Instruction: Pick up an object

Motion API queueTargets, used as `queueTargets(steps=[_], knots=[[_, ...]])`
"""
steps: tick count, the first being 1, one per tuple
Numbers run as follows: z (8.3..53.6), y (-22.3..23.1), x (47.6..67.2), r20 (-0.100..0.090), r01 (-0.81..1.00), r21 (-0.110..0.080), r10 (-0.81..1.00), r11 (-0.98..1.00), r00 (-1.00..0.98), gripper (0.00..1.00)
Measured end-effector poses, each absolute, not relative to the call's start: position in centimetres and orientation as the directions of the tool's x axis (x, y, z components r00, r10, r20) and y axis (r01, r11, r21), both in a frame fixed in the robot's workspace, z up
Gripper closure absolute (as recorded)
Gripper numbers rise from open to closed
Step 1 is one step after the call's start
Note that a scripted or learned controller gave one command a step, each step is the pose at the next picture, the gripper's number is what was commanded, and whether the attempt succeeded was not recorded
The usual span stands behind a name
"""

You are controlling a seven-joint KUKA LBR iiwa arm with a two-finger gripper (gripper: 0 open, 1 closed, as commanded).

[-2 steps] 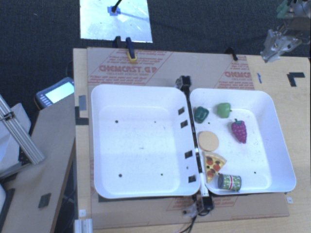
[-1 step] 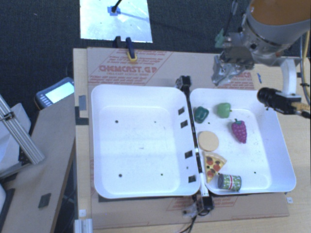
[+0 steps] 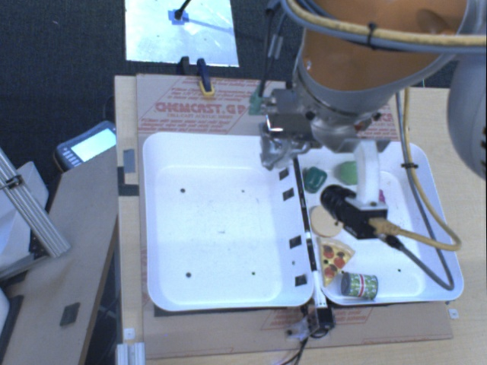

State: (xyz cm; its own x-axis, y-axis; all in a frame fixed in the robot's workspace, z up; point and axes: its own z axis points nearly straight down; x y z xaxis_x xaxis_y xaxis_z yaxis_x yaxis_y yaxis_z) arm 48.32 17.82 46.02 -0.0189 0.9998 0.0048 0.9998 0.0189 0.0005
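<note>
Largely, the arm (image 3: 380,44) covers the far edge of the right bin (image 3: 426,272), and its wrist hangs over the far end of the divider where that bin meets the left bin (image 3: 221,226). The jaws sit in shadow beneath the wrist, so I cannot tell whether they are spread or pressed together. A pale green lump (image 3: 348,172) near the far edge is partly hidden by the robot, and its shape is unclear.

Two white bins sit side by side on the table (image 3: 129,234). Five things lie in the right bin, one of each:
- the pale green lump
- a dark green piece (image 3: 314,178) just beside the lump
- a tan disc (image 3: 323,222) against the divider
- a red-dotted pizza slice (image 3: 335,257) just nearer than the disc
- a green can (image 3: 359,285) on its side by the near edge
</note>
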Motion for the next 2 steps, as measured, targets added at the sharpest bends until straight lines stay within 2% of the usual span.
queueTargets(steps=[1,2], knots=[[50.1,15.8,48.7,0.002,1.000,0.005,1.000,0.000,0.000,1.00],[53.7,20.3,48.9,0.004,1.000,0.006,1.000,0.008,-0.008,1.00]])
